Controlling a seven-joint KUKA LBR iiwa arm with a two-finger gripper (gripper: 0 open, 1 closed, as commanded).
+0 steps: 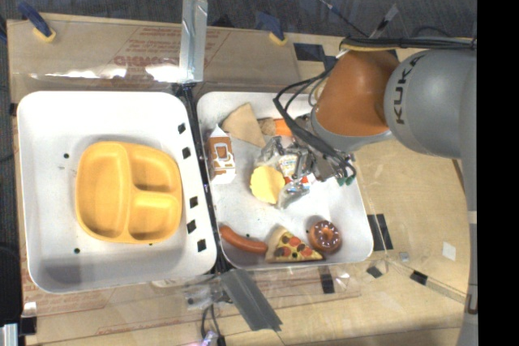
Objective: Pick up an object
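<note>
The right bin [357, 216] is the landmark. Along its near wall lie a pizza slice [292, 247], a chocolate doughnut [324, 235] just right of it, and a sausage [242, 240] at the near-left corner. Toward the bin's middle sits a pale yellow round piece [264, 185]. The end effector [293, 174] hangs over the bin's middle, just right of that yellow piece; whether it is parted or closed cannot be told, for cables and its own body hide it. Against the bin's left wall lies a small brown-and-white carton [220, 155]. Toward the far wall rests a tan wedge [242, 124], an orange piece [281, 126] beside it. Left of the right bin, the left bin [49, 117] holds a yellow divided tray [127, 191] on the counter [422, 198].
</note>
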